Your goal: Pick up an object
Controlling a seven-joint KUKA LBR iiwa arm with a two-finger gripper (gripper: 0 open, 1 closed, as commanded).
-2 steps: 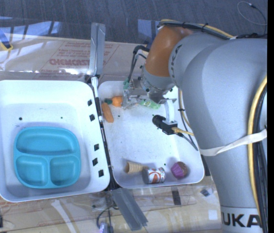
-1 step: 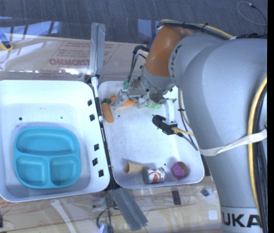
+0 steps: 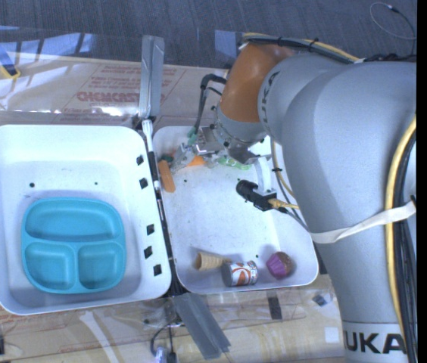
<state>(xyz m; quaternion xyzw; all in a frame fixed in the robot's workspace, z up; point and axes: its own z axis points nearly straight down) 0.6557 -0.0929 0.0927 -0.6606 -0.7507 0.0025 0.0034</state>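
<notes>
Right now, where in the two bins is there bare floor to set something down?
Left bin: bare strip behind the blue tray. Right bin: bare middle, between the carrot and the front row of cone, can, purple ball. The back, beneath the gripper, is crowded.

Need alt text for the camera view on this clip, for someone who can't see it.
A grey robot arm reaches from the right into the far end of the right bin, its gripper low among small items near an orange carrot-like piece. An ice cream cone, a can and a purple object lie along that bin's near edge. The left bin holds a blue divided tray.
</notes>
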